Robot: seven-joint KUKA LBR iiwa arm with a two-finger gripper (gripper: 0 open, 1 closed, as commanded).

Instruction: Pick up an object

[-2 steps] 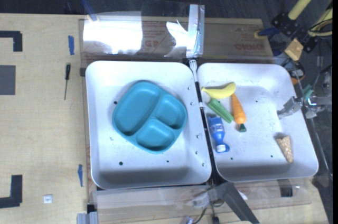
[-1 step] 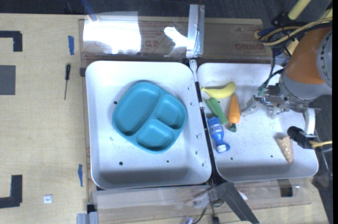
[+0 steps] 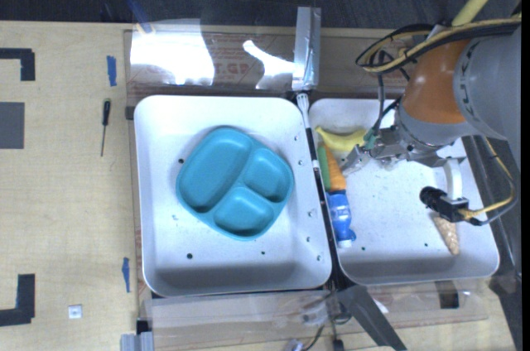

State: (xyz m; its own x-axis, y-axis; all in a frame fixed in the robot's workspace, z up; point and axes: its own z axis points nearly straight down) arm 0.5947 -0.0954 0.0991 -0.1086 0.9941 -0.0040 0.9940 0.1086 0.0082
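My gripper (image 3: 359,156) is low in the right bin (image 3: 414,262), at its upper left part. It sits just right of a yellow banana (image 3: 336,139) and an orange carrot-like item (image 3: 333,173) that lie along the bin's left wall. Below those, a blue bottle (image 3: 339,217) with a white cap lies along the same wall. A tan, bread-like piece (image 3: 448,235) rests near the right wall. The wrist hides the bin's upper right corner.
The left bin (image 3: 166,258) holds a blue divided plate (image 3: 235,181) in its middle. A thin divider wall (image 3: 319,192) separates the two bins. A screwdriver (image 3: 105,122) lies on the wooden bench to the left.
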